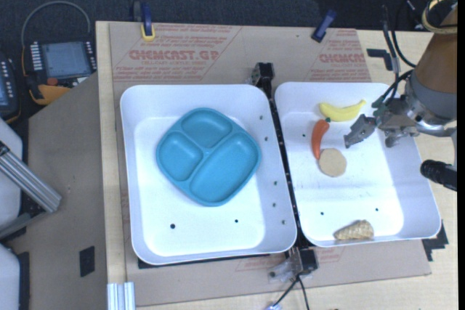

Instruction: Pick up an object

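Bench: brown board (218, 54) w/ red print, clamps at 12 o'clock edge; dark carpet beyond.
L bin (138, 156): white, shallow; blue divided plate (208, 155) sits mid-bin.
R bin (407, 192): white; banana (341, 110) at 12 o'clock, carrot (320, 137) just below it, round tan cookie (333, 162) touching carrot's lower end, pale crumbly piece (354, 231) at 6 o'clock near rim.
Claw (378, 128): over R bin at 2 o'clock, fingers spread apart, nothing between them; near banana, not touching.
Arm: enters from 3 o'clock.
Room: pendant w/ screen (65, 59) at 10 o'clock, off bench.
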`<state>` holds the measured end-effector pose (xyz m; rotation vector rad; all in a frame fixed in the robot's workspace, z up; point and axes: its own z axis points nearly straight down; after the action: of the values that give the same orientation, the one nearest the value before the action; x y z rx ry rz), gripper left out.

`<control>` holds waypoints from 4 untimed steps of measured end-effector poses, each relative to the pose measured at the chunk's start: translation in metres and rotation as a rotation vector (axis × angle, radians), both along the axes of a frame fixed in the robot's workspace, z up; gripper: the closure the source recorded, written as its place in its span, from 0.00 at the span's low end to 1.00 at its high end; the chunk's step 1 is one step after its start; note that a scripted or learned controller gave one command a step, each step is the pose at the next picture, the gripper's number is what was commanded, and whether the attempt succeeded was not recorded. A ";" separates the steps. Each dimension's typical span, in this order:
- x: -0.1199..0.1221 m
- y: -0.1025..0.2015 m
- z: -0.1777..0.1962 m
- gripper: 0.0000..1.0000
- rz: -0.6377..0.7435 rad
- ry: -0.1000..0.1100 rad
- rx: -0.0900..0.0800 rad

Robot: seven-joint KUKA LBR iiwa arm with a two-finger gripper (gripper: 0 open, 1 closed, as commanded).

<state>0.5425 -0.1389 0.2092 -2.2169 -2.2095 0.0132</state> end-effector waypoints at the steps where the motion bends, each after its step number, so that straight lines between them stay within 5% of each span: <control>1: 0.003 0.000 0.007 0.00 0.003 -0.014 -0.002; 4: 0.013 0.014 -0.127 0.00 0.003 -0.009 -0.001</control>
<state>0.5556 -0.1246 0.0823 -2.2188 -2.2179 0.0036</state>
